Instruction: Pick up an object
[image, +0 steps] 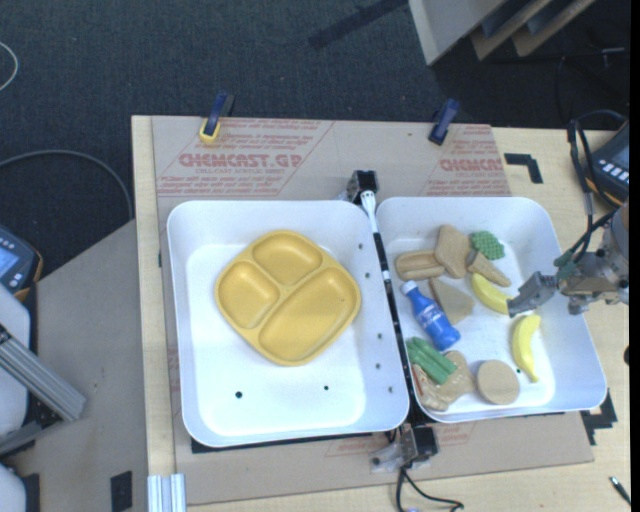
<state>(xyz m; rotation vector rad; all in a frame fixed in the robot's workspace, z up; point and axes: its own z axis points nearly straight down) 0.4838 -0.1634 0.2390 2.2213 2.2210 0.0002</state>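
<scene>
My gripper (550, 303) hangs over the right edge of the right bin (570, 225), open, with nothing between its fingers. One dark finger (526, 295) sits just right of a small yellow banana (489, 292). A second banana (527, 346) lies just below the gripper. Further left in that bin are a blue bottle (430, 315), tan bread pieces (420, 265), a green scrap (487, 243), a round tan cookie (497, 382) and a sandwich with green beans (437, 368).
The left bin (195, 330) holds a yellow divided plate (288, 296). A black divider rail (380, 275) runs between the bins. Clamps (214, 117) pin the cardboard base at the back. Cables and a device (612, 160) crowd the far right.
</scene>
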